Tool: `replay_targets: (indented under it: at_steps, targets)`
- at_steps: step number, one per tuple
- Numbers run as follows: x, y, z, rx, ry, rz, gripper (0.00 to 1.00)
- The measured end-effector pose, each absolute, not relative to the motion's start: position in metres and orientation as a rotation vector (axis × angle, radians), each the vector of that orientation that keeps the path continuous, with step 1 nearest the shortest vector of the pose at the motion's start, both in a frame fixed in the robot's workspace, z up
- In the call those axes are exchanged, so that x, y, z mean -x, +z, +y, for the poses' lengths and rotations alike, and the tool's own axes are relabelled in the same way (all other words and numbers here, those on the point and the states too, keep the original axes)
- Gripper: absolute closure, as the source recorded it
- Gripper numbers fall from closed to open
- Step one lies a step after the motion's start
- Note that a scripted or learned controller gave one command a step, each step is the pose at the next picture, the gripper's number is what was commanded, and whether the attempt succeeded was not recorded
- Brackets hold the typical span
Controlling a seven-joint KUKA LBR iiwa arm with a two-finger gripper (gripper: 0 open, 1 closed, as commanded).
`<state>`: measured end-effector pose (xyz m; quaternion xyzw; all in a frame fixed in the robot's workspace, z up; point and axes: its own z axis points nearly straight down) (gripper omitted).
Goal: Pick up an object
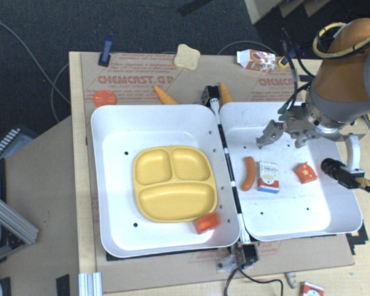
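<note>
gripper (283, 135) hangs with fingers spread apart over the right bin (345, 217), grasping nothing. at its six o'clock lie a sausage (250, 173), small carton (269, 177) and red block (306, 173). dark carpet (43, 17) surrounds the bench (135, 79).

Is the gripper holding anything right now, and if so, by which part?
Nothing is held. The gripper is open above the right bin, apart from the sausage.
</note>
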<state>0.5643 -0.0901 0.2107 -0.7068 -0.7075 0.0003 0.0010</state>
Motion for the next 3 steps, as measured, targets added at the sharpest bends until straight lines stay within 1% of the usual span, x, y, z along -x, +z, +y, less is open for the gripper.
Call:
replay_targets:
  at_steps: [1, 2, 3]
  targets:
    - [-0.575, 0.085, -0.112, 2.223, 0.000, -2.221, 0.00]
    - [-0.575, 0.095, -0.112, 2.224, -0.002, -2.221, 1.00]
    - [-0.591, 0.186, -0.023, 2.219, -0.005, -2.225, 1.00]
